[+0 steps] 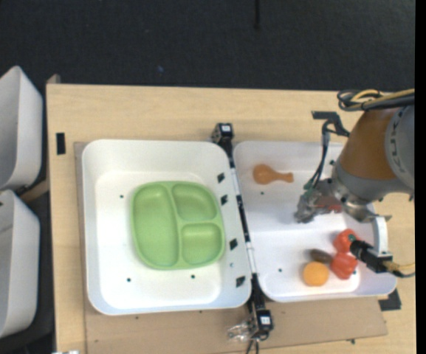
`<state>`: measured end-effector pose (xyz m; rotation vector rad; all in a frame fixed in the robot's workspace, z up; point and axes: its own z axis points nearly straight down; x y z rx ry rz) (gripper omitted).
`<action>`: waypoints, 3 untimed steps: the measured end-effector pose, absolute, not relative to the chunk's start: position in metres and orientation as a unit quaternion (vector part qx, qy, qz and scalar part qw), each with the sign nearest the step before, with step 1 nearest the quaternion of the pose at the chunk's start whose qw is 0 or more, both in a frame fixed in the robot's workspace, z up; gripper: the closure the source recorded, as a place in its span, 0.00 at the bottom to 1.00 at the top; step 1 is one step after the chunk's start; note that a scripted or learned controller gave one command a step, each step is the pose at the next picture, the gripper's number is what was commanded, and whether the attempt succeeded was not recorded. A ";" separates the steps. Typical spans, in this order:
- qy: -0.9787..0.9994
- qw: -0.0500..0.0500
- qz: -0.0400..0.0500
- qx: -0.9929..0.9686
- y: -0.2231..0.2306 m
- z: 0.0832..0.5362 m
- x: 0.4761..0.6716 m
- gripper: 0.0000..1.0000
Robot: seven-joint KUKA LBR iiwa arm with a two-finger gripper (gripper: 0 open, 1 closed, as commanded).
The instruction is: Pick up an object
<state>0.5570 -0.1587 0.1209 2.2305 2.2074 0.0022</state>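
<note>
In the right bin (pixel 286 231) lie an orange drumstick-shaped toy (pixel 270 174) near the back, an orange ball (pixel 316 273) near the front, a red toy (pixel 343 254) beside it and a small dark object (pixel 320 256) between them. My gripper (pixel 306 209) hangs low over the middle of this bin, just left of the orange-banded wrist. It is apart from all these objects. I see nothing between its fingers.
The left bin (pixel 109 198) holds a green divided plate (pixel 176 223). A raised divider with black clips (pixel 235 212) separates the two bins. Cables (pixel 360 98) run behind the arm at the back right. White containers (pixel 2 131) stand off the bench at left.
</note>
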 end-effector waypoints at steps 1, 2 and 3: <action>0.705 0.003 0.001 0.709 -0.164 0.176 0.549 1.00; 0.705 0.004 0.001 0.709 -0.175 0.225 0.551 1.00; 0.708 0.002 0.001 0.707 -0.176 0.251 0.552 1.00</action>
